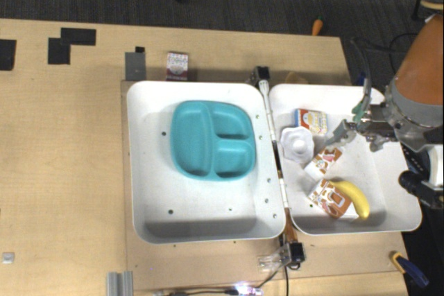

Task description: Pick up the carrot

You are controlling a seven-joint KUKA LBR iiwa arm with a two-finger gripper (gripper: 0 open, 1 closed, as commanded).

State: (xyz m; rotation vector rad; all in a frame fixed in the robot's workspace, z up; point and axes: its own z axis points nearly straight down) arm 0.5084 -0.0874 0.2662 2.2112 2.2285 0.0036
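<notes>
I can't make out a single word or number. The small boxes (313, 120) in my right bin (395, 215) carry red and orange print, and a little patterned tag (177, 64) stands on the table (62, 170), but all of it is too small to read.

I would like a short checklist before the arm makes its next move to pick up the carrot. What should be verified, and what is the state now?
1. Carrot located in a bin: not ok; I cannot pick one out among the items.
2. Gripper above the right bin: ok.
3. Fingers free of any item: cannot tell.
4. Items near the gripper known: ok; banana, white cup and small cartons lie close together.
5. Left bin contents known: ok; it holds a teal divided tray.
</notes>
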